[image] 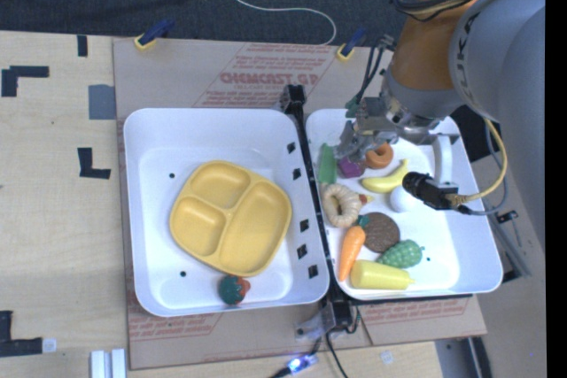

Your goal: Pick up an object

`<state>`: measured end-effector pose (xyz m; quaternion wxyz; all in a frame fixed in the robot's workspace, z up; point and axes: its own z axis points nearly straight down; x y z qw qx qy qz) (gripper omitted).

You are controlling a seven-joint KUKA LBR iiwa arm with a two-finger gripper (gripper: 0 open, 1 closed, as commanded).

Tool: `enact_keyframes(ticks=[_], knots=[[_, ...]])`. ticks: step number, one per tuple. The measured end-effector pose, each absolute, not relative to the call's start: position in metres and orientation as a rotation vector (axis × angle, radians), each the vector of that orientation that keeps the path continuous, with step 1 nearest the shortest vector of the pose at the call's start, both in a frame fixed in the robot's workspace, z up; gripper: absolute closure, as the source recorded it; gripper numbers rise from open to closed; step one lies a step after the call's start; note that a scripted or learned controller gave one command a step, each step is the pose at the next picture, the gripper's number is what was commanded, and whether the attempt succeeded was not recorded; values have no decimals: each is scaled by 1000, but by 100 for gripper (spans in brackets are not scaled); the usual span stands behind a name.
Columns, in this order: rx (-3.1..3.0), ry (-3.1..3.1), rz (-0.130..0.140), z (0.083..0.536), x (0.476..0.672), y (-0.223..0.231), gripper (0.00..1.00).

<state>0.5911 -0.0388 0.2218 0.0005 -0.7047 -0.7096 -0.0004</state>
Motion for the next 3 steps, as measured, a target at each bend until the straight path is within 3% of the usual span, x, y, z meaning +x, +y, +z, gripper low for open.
enact_keyframes(ticks=[1, 2, 3], knots=[[-2218, -2224, 2, 216, 606, -21, 100], [-2221, -2221, 4, 219, 595, -26, 100], [-2219, -2224, 2, 218, 612, -26, 100]])
